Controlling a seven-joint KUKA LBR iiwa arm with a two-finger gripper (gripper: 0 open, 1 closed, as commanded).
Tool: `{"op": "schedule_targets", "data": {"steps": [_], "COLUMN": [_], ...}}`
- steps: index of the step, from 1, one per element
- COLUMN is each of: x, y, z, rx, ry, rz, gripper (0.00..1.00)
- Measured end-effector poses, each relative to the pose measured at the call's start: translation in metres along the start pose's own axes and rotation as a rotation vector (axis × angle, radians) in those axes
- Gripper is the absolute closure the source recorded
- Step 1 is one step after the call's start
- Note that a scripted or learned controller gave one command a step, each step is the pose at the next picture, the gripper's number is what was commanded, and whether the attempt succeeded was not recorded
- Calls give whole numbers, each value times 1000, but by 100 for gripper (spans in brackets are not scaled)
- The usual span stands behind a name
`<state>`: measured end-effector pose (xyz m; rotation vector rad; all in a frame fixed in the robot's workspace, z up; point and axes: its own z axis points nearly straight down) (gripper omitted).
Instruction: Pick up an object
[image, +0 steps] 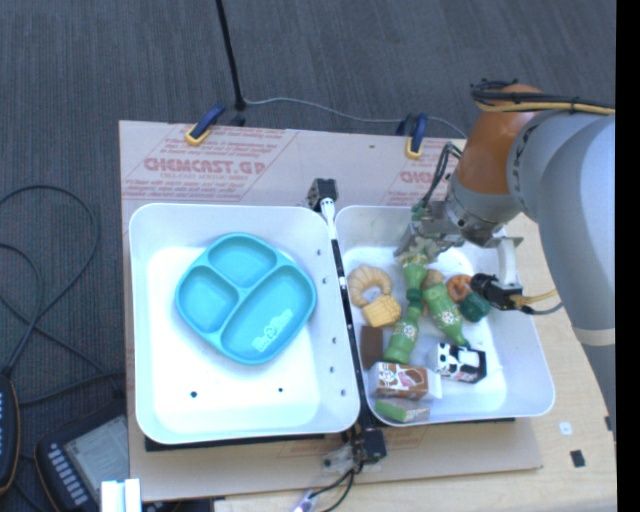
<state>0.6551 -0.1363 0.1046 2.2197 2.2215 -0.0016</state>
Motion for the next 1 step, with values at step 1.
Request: {"op": "schedule_targets", "data": {"steps": [1], "x": [33], "y": [-25], "z": [-109], "rx": [-2], "ry": [1], "rz": [-1], "gripper": [100]}}
